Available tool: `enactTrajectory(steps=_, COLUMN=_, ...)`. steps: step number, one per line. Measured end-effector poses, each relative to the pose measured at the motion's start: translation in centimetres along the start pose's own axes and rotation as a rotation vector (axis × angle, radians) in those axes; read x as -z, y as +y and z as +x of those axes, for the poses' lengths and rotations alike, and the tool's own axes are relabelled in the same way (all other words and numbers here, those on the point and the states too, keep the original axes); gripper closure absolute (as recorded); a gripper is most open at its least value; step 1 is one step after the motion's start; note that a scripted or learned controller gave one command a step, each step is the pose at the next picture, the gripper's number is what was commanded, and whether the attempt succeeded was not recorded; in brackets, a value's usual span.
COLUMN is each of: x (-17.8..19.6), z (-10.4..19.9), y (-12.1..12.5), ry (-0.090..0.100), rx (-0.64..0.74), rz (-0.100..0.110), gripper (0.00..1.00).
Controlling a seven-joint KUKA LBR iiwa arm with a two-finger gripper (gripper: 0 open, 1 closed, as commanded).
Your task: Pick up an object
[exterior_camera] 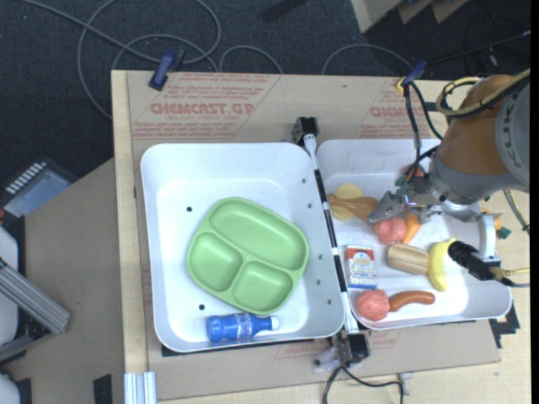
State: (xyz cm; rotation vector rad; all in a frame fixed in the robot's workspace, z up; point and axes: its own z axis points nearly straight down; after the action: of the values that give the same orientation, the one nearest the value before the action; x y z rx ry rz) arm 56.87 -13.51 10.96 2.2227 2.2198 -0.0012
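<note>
A blue bottle (240, 326) lies on its side at the near edge of the left bin (160, 225), just below a green three-compartment tray (246, 254). In the right bin (362, 154) lie a red-and-white carton (360, 267), a bread roll (408, 258), a banana (438, 263), a sausage (410, 299), a red fruit (372, 305) and a tan pear-shaped piece (351, 204). The gripper (396, 213) hangs low over a pink round object (389, 230); I cannot tell whether it grasps it.

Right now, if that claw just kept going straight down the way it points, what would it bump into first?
Most likely the pink round toy food just below the gripper in the right bin; depth is hard to judge from this slanted view.
</note>
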Motion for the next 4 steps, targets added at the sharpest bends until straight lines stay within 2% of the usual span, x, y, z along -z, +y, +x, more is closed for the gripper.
enactTrajectory(steps=1, x=-2.6, z=1.1, y=-3.3, ry=0.002, rx=0.001, rz=0.003, gripper=0.00)
enactTrajectory(steps=2, x=-1.8, z=-0.7, y=4.2, ry=0.000, rx=0.002, rz=-0.003, gripper=0.00)
enactTrajectory(steps=3, x=-2.5, z=1.2, y=-0.3, ry=0.001, rx=0.001, rz=0.002, gripper=0.00)
enactTrajectory(steps=4, x=-1.3, z=1.1, y=-0.1, ry=-0.001, rx=0.001, rz=-0.007, gripper=1.00)
